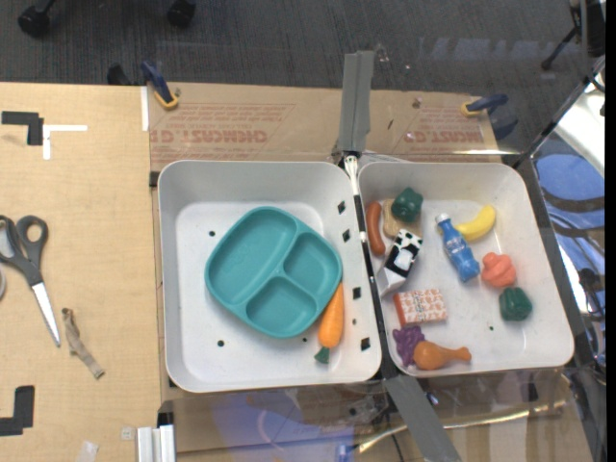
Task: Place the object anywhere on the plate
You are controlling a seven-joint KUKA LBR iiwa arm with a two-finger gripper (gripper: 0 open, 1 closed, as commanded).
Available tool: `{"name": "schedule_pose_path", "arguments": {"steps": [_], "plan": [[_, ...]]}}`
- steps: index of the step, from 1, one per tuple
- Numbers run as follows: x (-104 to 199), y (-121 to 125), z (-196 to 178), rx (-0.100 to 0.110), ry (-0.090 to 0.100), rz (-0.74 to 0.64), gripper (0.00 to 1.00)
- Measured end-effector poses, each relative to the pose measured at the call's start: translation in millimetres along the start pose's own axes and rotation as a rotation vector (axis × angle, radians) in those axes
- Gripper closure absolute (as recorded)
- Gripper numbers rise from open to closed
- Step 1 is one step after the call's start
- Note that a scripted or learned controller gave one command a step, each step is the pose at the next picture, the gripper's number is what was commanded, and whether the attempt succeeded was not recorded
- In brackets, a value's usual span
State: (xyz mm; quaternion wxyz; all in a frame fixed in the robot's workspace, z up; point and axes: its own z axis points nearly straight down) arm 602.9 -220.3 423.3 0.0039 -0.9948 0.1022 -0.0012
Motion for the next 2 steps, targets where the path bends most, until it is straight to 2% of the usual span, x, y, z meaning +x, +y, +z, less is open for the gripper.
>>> {"name": "schedule_pose_path", "arguments": {"steps": [1,2], "plan": [[29.8,-6.4,5.2,0.001,0.001,0.034,0.00],[55.9,-12.9,0.9,0.000,0.003,-0.003,0.00]]}}
